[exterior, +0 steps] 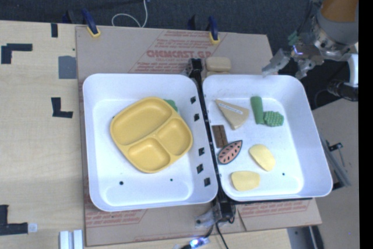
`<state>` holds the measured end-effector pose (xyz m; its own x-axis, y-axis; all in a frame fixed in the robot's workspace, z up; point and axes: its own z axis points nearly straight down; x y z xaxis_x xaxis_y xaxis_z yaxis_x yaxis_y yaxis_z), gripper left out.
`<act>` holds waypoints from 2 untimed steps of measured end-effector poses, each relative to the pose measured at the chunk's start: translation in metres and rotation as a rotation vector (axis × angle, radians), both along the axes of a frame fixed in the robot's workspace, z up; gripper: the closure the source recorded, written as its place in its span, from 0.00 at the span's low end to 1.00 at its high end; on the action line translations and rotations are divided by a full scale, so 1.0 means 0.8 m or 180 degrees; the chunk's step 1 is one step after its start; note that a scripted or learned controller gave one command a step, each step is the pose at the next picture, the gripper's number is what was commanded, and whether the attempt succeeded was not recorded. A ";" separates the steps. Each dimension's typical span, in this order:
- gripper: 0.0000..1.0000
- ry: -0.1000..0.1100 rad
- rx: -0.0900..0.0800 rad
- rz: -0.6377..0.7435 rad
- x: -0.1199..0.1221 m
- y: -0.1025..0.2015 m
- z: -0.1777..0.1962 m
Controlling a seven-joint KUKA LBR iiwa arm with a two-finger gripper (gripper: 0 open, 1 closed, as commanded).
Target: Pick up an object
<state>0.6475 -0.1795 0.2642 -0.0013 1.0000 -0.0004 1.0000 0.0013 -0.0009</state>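
Observation:
The right bin (291, 90) holds a tan wedge (233, 114), a green piece (265, 112), a small brown bar (220, 136), a spotted orange oval (229, 152) and two yellow lumps (262, 157) (245, 180). My gripper (285, 69) hovers over the bin's far right corner, above its rim. Its fingers are spread open and nothing is between them. The green piece lies closest to it, a little nearer the camera and to the left.
The left bin (99, 183) carries a yellow divided plate (151, 134) with a green scrap (171, 105) peeking out behind it. A beige block (218, 64) lies on the cardboard just beyond the bins. Black clips (201, 151) line the seam between the bins.

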 end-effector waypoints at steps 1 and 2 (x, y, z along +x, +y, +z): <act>0.00 0.0012 -0.0004 -0.0009 -0.021 -0.051 -0.235; 1.00 -0.0015 -0.0013 0.0004 -0.016 -0.050 -0.209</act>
